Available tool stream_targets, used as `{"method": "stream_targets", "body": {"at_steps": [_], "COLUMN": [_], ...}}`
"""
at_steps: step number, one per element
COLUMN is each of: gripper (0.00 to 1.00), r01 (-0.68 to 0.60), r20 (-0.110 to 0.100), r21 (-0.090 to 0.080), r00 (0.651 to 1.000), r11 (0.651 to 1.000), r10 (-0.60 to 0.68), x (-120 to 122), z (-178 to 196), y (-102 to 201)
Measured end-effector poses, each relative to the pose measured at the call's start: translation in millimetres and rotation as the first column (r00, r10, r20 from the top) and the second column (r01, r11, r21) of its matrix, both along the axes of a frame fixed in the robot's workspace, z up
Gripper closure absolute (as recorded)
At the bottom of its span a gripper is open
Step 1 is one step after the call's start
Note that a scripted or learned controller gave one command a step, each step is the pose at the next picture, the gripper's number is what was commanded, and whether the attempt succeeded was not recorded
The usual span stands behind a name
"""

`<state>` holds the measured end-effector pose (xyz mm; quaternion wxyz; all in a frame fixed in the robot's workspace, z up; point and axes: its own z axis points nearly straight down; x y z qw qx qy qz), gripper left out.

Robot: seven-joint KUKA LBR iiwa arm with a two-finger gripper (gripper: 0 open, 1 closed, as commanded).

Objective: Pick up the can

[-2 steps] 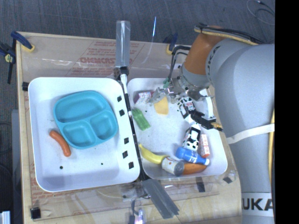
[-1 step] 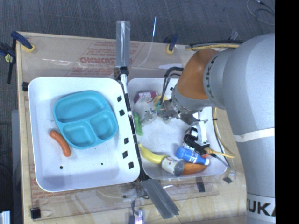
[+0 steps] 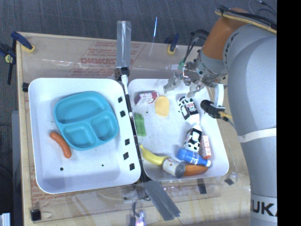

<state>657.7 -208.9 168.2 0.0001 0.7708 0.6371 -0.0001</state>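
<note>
Can (image 3: 174,167) half-hidden under bottle (image 3: 193,157); tool (image 3: 184,81) indistinct.

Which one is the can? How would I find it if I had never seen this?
Look in the right bin, at its near edge. A small can lies there on its side, between a yellow banana and an orange carrot. It is the one with a round grey metal end.
</note>
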Motion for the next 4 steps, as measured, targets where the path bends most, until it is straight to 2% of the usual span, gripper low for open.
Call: {"method": "stream_targets", "body": {"at_steps": [1, 2, 3, 4], "gripper": [0.0, 0.0, 0.0, 0.0], "r01": [0.098, 0.088, -0.071, -0.131], "r20": [-0.005, -0.002, -0.004, 0.0], "r21": [0.002, 0.001, 0.003, 0.0], "r00": [0.995, 0.996, 0.997, 0.991], "r11": [0.995, 0.996, 0.997, 0.991], "r10": [-0.097, -0.088, 0.071, 0.131], "x": [-63.7, -18.5, -90.3, -12.1], "z": [-53.7, -38.1, -77.2, -53.2], "y": [17.7, 10.7, 16.5, 3.3]}}
